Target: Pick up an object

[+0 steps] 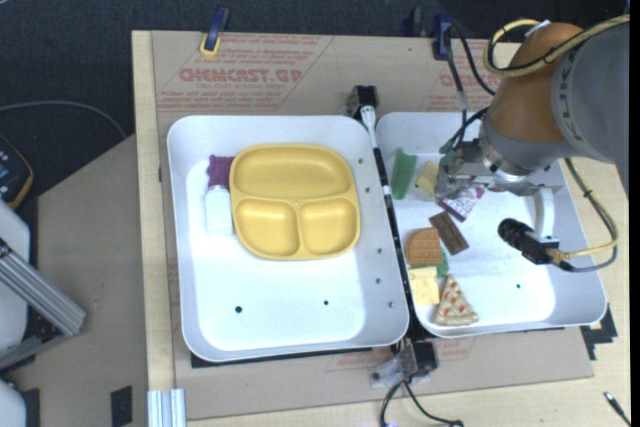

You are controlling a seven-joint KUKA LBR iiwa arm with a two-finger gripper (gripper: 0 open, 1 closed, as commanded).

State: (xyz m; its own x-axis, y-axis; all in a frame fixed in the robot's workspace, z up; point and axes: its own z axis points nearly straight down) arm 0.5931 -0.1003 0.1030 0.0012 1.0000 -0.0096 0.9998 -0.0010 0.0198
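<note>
Worktop (160,115): carrying the left bin (190,245) and the right bin (560,300), which are sitting side by side.
Left bin: holding a yellow divided plate (295,198); a purple item (219,169) and a white item (217,210) are lying against the plate's left edge.
Right bin, left side: a green block (403,173) and a pale yellow piece (428,179) are lying at the top. Below them are a brown bar (449,231), a round brown cookie (425,246), a yellow cheese block (424,286) and a pizza slice (454,303).
Crowding: the pale yellow piece and the brown bar are lying close to the packet – one above-left, one below.
Gripper (458,183): hanging over the right bin's upper left part, directly above the packet – whether it is spread or closed cannot be told.
Packet (462,205): small and flat, purple and white, lying tilted in the right bin and partly hidden under the gripper.
</note>
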